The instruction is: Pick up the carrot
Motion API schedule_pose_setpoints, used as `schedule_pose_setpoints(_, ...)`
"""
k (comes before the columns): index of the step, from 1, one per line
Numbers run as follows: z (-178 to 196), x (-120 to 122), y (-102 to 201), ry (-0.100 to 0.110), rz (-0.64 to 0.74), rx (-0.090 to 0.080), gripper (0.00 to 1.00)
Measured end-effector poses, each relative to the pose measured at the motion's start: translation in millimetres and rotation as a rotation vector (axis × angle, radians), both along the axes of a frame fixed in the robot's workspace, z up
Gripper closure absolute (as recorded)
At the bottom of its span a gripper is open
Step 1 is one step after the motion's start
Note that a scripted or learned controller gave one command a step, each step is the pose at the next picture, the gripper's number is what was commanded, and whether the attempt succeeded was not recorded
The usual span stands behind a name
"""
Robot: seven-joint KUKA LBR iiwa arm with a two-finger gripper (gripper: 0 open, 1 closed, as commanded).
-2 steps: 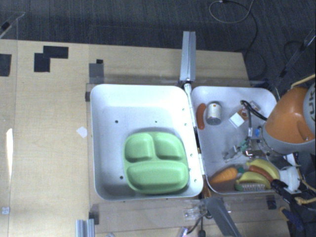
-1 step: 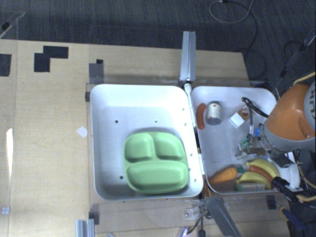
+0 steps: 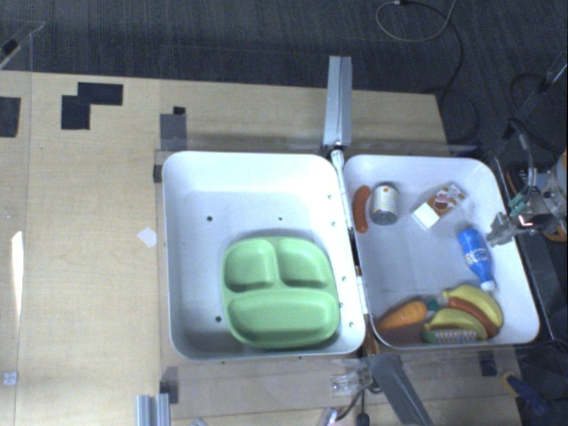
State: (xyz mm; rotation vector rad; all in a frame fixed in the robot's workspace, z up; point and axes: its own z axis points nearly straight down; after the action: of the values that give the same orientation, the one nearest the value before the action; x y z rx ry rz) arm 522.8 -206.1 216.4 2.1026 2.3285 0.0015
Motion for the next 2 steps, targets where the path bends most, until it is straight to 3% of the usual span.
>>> schedule_pose_setpoints(1,-13,48,36,0.002,-0.216,0.002,1.0)
schedule_pose_setpoints(2,-13,3,15,0.002,-0.171,0.001,1.0)
